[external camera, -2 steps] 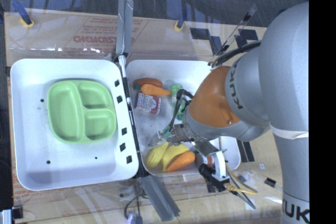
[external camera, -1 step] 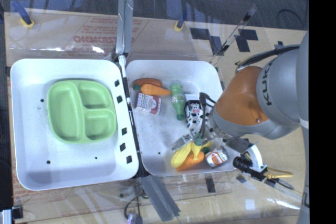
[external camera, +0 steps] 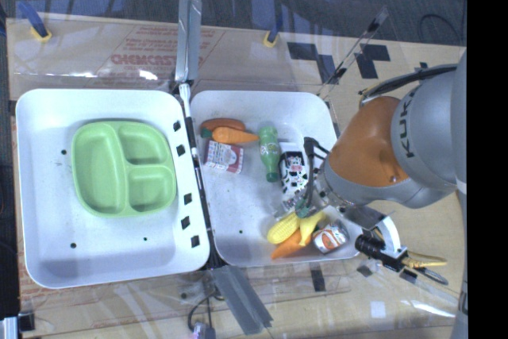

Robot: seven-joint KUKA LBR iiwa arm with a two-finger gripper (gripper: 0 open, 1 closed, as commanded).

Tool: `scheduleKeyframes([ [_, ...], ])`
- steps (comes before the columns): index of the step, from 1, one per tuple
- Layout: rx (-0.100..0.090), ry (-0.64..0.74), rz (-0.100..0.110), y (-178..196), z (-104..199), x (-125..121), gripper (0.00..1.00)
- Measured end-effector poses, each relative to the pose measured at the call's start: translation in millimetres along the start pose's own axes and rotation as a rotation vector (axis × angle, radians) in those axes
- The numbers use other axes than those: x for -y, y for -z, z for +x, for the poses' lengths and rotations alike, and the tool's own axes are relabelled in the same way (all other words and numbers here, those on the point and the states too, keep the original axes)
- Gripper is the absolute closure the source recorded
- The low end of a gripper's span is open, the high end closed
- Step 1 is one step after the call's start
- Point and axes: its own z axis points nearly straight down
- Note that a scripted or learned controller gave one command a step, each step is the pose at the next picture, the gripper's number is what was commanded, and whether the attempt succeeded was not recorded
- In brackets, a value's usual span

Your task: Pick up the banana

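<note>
KUKA arm (external camera: 397, 147) reads "KU"; jaws' state hidden above banana (external camera: 295, 223)

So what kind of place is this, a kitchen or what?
Probably a robot lab test bench, not a kitchen: two white bins, toy food like the banana, and a grey arm reaching in.

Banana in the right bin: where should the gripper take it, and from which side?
Probably across the banana's free left end, coming from above. It lies flat, slanting, with a carrot tight against its lower side and the gripper over its right end.
</note>
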Motion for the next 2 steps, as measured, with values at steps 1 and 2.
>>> scheduleKeyframes([
  [1,0.000,0.000,0.000,0,0,0,0.00],
  [2,0.001,0.005,-0.002,10,0,-1,1.00],
])
